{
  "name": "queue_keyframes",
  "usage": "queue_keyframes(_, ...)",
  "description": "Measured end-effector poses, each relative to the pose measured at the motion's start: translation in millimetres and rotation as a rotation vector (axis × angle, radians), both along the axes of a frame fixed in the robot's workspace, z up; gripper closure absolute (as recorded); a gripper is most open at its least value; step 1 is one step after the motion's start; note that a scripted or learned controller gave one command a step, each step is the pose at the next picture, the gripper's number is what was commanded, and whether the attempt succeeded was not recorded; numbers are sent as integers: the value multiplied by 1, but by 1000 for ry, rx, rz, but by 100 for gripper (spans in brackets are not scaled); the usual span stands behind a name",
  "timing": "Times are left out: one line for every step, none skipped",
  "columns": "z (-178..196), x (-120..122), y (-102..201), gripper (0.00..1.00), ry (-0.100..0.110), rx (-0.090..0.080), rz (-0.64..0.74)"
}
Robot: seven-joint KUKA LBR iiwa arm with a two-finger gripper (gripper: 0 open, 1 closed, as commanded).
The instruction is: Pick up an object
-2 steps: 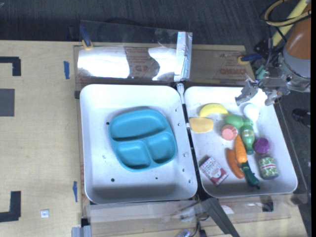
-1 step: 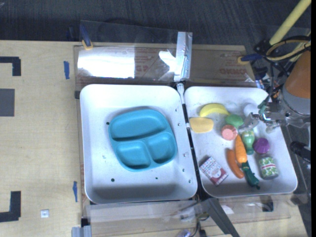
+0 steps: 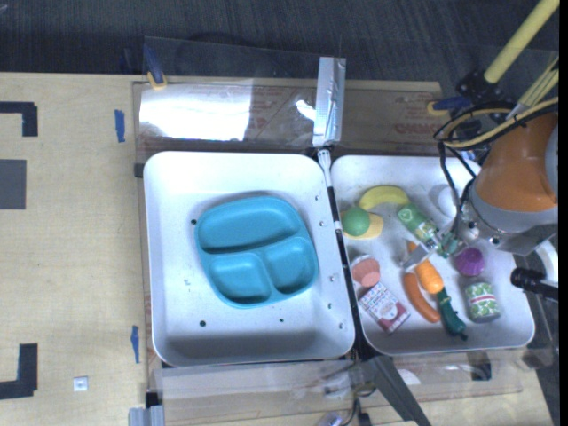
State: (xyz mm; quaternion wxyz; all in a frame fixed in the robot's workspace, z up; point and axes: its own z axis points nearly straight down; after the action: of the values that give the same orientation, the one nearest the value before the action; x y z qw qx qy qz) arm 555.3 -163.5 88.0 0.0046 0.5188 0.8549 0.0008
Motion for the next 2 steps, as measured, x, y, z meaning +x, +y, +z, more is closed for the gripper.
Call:
queue_keyframes(13, 3, 1, 100, -8, 0, 0)
queue_keyframes(99, -2, 99, 100, 5, 5, -312)
